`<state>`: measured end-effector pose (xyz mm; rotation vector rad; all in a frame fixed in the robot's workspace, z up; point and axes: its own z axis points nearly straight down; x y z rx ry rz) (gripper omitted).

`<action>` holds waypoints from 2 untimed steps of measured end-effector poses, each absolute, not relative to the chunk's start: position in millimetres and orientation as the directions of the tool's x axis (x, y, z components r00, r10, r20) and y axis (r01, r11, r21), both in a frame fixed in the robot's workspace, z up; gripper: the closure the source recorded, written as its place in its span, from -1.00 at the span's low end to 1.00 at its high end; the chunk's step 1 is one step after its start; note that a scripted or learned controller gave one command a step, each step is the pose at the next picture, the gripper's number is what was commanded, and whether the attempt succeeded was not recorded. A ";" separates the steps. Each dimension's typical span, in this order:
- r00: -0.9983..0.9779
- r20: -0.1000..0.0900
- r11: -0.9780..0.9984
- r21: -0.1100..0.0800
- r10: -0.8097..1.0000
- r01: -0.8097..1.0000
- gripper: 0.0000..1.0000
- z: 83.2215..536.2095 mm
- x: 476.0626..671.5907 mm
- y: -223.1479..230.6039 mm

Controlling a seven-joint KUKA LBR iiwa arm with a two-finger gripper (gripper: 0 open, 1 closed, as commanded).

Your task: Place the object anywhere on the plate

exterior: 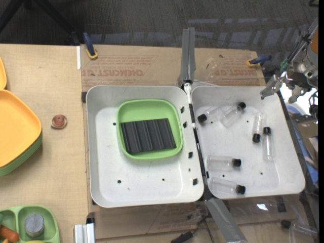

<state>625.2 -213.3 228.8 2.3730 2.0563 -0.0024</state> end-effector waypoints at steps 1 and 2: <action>0.250 -0.002 -0.250 -0.002 0.968 0.968 -1.00 236.6 623.4 -209.1; 0.370 -0.002 -0.370 -0.001 0.929 0.929 -1.00 249.7 619.6 -205.1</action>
